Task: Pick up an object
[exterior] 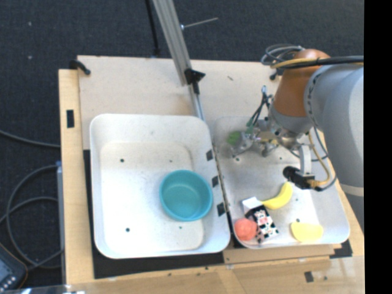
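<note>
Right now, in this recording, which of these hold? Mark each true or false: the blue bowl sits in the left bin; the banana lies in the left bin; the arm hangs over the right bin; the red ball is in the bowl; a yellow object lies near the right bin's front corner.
1. The blue bowl sits in the left bin. True.
2. The banana lies in the left bin. False: it lies in the right bin.
3. The arm hangs over the right bin. True, over its far half.
4. The red ball is in the bowl. False: it rests in the right bin, beside the black-and-white spotted item.
5. A yellow object lies near the right bin's front corner. True.
</note>
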